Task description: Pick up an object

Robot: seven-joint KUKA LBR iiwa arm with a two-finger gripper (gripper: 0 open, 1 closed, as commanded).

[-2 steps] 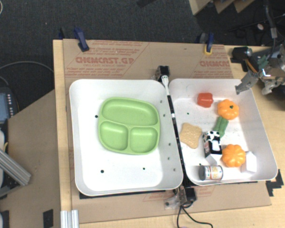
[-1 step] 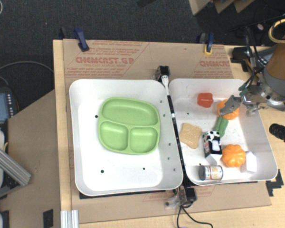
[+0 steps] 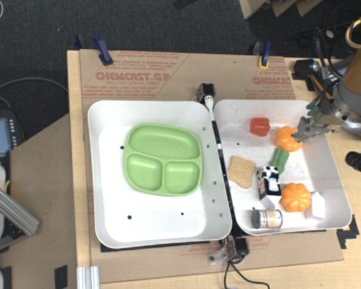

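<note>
- The desk (image 3: 168, 65) carries two white bins side by side, their inner rims touching along a dark strip.
- The left bin (image 3: 108, 179) holds a green plate (image 3: 163, 159) with three wells, lying toward its far half; bare white floor runs along the near and left sides.
- The right bin (image 3: 334, 179) holds all the small things, crowded toward its middle and near edge.
- A red block (image 3: 259, 126) lies at the far middle, with free floor to its left and far side.
- An orange fruit (image 3: 286, 138) sits just right of the block; a green stick (image 3: 280, 158) runs from under it toward the near side.
- A tan slice (image 3: 242, 171) lies near the left rim, close to the dividing strip.
- A black-and-white toy (image 3: 268, 180) is just right of the slice, beside a second orange fruit, the pumpkin (image 3: 295, 197).
- A can (image 3: 268, 218) lies on its side against the near rim; a white block (image 3: 317, 205) sits right of the pumpkin.
- The jaws (image 3: 302, 131) come in over the right rim, low, touching or nearly touching the orange fruit's right side; I cannot tell how wide they stand or whether they grip it.
- The right bin's right side is largely bare.
</note>
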